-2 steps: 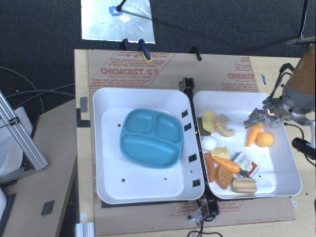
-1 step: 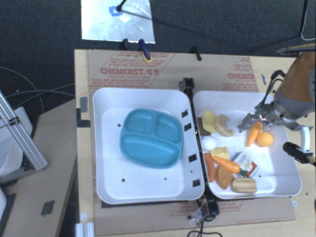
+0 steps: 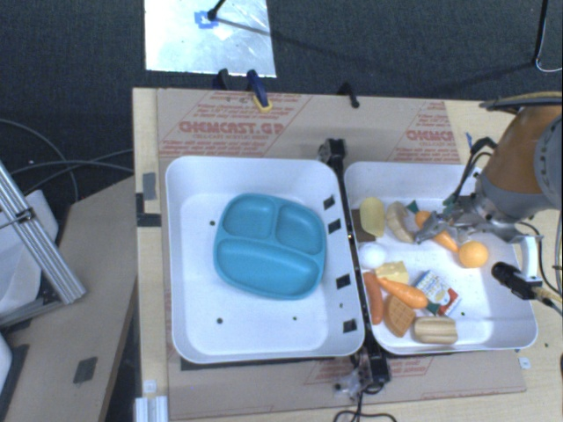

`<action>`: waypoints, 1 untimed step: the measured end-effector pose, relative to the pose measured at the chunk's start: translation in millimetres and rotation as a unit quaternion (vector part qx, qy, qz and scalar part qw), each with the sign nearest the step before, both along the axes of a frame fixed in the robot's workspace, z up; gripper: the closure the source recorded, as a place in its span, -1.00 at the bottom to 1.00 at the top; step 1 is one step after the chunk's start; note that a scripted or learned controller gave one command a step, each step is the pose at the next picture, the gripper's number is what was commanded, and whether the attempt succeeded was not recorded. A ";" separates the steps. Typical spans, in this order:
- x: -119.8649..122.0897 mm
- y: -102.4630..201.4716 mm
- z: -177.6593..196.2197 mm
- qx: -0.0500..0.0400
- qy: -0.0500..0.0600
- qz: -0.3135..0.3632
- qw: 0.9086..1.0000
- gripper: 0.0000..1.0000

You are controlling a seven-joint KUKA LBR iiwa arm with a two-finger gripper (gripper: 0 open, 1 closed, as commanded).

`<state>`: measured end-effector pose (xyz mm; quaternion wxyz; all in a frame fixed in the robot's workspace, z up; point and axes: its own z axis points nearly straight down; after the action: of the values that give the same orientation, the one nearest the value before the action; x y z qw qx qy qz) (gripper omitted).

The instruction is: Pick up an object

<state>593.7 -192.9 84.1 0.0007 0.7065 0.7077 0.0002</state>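
The right bin (image 3: 519, 323) holds several toy foods: a pale yellow piece (image 3: 373, 215), a beige piece (image 3: 400, 222), a white egg (image 3: 374, 256), a carrot (image 3: 403, 292), a small printed packet (image 3: 433, 288), a bread roll (image 3: 435, 330) and an orange ball (image 3: 473, 254). My gripper (image 3: 437, 226) is low in this bin's upper middle, just right of the beige piece. It is right over a small orange piece (image 3: 448, 241). The arm's grey body hides the bin's far right corner.
The left bin (image 3: 189, 236) holds a blue divided plate (image 3: 271, 244). A black divider strip (image 3: 345, 236) runs between the bins. Brown cardboard (image 3: 290, 121) lies under both, and a metal frame (image 3: 26, 236) stands at the far left.
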 end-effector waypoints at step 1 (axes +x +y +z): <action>0.8 -0.3 11.5 0.000 -0.001 0.000 1.000 1.00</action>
<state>594.5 -193.2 95.6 0.0018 0.7066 0.7077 0.0010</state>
